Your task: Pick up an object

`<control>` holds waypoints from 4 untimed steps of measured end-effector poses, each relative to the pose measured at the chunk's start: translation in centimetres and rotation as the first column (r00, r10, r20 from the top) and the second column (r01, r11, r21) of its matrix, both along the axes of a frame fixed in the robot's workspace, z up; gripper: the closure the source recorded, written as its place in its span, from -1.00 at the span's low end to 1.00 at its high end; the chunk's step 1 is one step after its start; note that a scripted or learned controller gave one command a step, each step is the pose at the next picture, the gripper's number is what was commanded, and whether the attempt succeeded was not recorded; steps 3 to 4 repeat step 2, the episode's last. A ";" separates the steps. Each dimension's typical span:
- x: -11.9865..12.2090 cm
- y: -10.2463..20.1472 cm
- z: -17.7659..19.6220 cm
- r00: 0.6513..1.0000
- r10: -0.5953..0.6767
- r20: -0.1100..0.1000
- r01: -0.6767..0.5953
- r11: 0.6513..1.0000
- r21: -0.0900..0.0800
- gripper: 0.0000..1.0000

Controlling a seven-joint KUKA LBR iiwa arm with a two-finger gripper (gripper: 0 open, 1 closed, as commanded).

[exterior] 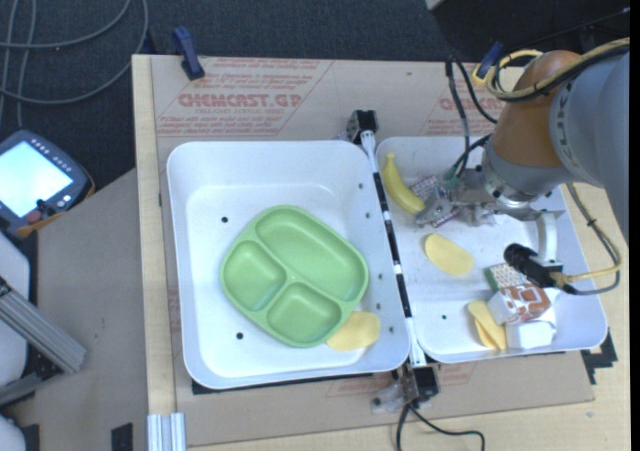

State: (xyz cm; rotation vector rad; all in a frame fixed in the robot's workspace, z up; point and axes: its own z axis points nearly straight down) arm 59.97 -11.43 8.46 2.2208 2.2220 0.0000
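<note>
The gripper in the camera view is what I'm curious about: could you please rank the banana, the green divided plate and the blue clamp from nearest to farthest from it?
Measured from the gripper:
1. The banana, just beside it at the right bin's left wall.
2. The green divided plate, in the left bin.
3. The blue clamp, at the bench's far left corner.

Two white bins (pixel 190 179), one green plate (pixel 293 274), one banana (pixel 400 189), perhaps three yellow pieces (pixel 448 255)

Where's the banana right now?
In the camera view, the banana lies in the right bin, at its upper left corner against the divider between the bins, just left of the hand.
</note>
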 end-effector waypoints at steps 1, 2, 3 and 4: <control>4.0 1.5 -0.1 1.000 -0.001 -0.005 0.001 1.000 0.000 -1.00; 4.1 1.6 1.0 1.000 0.000 -0.002 0.000 1.000 -0.001 1.00; 4.1 1.6 1.0 1.000 0.000 -0.002 0.000 1.000 -0.001 1.00; 4.1 1.6 1.0 1.000 0.000 -0.002 0.000 1.000 -0.001 1.00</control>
